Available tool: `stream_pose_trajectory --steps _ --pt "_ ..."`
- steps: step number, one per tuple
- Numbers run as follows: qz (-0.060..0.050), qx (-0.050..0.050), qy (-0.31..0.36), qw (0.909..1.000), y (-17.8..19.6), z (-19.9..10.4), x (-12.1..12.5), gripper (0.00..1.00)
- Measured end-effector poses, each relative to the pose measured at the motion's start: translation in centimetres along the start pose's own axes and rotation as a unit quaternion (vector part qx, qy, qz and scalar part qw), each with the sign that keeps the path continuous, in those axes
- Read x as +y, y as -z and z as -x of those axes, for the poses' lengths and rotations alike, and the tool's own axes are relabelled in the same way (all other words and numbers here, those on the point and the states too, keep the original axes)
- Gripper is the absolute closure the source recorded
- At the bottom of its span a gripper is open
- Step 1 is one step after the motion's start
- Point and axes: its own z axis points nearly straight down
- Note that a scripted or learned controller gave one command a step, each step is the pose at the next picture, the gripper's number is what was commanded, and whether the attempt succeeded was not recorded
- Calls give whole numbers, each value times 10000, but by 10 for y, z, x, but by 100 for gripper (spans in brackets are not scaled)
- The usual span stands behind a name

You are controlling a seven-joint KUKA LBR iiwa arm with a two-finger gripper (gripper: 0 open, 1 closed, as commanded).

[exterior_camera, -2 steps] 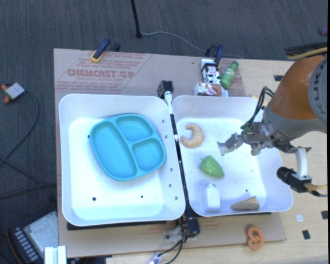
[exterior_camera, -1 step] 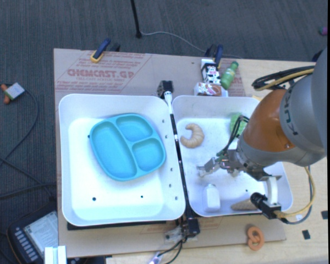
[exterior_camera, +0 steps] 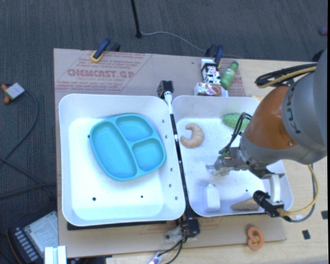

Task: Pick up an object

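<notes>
The right bin [exterior_camera: 182,164] holds a tan croissant [exterior_camera: 192,135] near its back left. A green object [exterior_camera: 231,120] lies at the back, partly hidden behind the arm. A small white block [exterior_camera: 212,196] and a brownish flat piece [exterior_camera: 245,205] rest near the front. My gripper [exterior_camera: 221,165] hangs low over the middle of this bin, between the croissant and the white block, and I see nothing held in it. The arm's orange band [exterior_camera: 267,128] covers the bin's right side.
A blue divided plate [exterior_camera: 128,146] lies in the left bin [exterior_camera: 77,202]. Behind the bins stand a green bottle [exterior_camera: 229,75] and a small box [exterior_camera: 210,81]. An orange ring [exterior_camera: 255,237] lies on the bench in front of the right bin. Cables trail at the front.
</notes>
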Motion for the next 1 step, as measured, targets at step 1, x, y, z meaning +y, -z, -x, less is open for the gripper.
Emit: stream_pose_trajectory --steps 1 --pt "-40 31 24 10000 87 -82 60 100"
